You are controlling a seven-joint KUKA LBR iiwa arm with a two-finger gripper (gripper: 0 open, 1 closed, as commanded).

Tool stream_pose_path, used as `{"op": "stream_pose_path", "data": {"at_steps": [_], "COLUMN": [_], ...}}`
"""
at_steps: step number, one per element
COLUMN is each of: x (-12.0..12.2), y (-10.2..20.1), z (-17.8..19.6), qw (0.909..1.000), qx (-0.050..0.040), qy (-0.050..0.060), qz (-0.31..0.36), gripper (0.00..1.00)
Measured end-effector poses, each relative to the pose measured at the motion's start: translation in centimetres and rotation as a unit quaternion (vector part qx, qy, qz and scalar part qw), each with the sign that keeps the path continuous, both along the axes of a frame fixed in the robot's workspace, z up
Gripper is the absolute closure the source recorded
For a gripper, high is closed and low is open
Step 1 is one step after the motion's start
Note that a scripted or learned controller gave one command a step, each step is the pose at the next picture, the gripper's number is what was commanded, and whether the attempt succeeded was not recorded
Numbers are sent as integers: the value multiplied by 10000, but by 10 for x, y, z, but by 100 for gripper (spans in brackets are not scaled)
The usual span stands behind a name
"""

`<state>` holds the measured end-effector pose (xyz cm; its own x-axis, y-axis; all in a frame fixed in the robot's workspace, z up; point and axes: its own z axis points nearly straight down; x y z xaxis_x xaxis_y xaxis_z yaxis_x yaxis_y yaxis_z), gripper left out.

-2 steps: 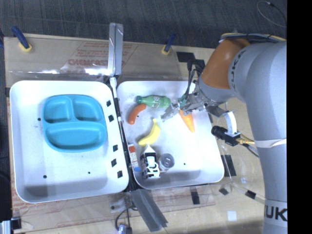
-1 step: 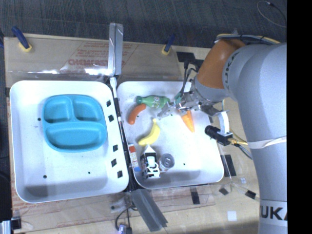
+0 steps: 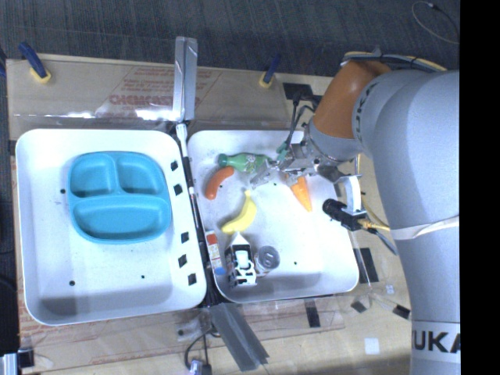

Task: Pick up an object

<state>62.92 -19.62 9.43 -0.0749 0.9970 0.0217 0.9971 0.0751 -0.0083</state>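
Seemingly, the gripper (image 3: pixel 287 162) is poised in the right bin (image 3: pixel 332 276) between a green bottle (image 3: pixel 241 162) and an orange carrot (image 3: pixel 301 193); its state cannot be told. The carrot, judged light, stiff and smooth, is best gripped mid-body.

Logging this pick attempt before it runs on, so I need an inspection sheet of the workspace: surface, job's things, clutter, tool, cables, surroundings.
Surface: bench with two white bins, left bin and right bin, side by side.
Job's things: in the right bin, a banana, sausage, carrot, green bottle, small metal can and a black-and-white toy.
Clutter: blue divided plate in the left bin.
Tool: tool low over the right bin's far side, beside the carrot; finger state unclear.
Cables: thin cable on the floor, far right.
Surroundings: blue clamps on the bench's far edge; dark carpet.
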Motion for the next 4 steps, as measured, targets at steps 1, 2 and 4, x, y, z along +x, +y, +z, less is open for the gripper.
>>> {"op": "stream_pose_path", "data": {"at_steps": [1, 2, 4], "x": [-81, 0, -22], "y": [38, 30, -13], "z": [-3, -2, 99], "qw": [9984, 9999, 9996], "qx": [-96, -106, -105], "qy": [-38, -40, -44], "qz": [558, -118, -253], "gripper": [0, 0, 0]}}
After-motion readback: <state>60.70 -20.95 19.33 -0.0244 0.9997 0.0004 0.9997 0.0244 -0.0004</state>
